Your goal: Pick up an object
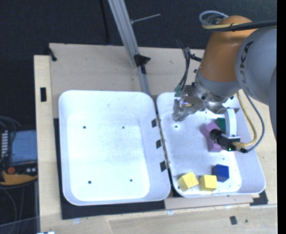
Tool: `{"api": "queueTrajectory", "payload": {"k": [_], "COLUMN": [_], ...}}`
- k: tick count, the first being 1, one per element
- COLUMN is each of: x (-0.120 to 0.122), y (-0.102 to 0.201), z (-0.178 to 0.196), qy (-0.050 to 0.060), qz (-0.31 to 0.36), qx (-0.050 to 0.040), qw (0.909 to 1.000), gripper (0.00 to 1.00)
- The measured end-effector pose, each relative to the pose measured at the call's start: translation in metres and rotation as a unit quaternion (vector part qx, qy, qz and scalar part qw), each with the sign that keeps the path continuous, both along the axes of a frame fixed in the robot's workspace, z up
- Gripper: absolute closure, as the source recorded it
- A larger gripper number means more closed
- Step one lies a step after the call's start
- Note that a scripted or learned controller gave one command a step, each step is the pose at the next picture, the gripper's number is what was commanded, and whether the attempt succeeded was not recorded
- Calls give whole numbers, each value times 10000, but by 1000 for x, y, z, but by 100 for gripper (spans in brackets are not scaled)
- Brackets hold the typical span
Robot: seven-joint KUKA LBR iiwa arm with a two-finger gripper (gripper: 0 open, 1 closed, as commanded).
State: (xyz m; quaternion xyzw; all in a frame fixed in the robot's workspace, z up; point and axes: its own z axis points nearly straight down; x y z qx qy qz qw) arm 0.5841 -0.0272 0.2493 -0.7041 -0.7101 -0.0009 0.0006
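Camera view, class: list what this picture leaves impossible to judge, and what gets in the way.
- Pincer: small and blurred; open or shut unclear.
- Purple object: partly covered by the black cable fitting; shape unclear.
- Green object: mostly behind the arm's white bracket.
- Right bin: far corner under the arm.

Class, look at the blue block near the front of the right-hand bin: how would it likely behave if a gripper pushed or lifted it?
The blue block looks boxy with flat faces, so it would probably slide, not roll. It seems small and solid, so likely stiff and light. It sits close to a yellow block, so a push might nudge that one too.
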Motion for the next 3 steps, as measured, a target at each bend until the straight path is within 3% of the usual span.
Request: {"api": "queueTrajectory", "payload": {"k": [2,3], "x": [-22,-13], "y": [97,125], "z": [-2,-16], "qy": [16,2], "qz": [-5,-17], "qx": [-3,-13], "qw": [10000,10000], "gripper": [100,100]}}
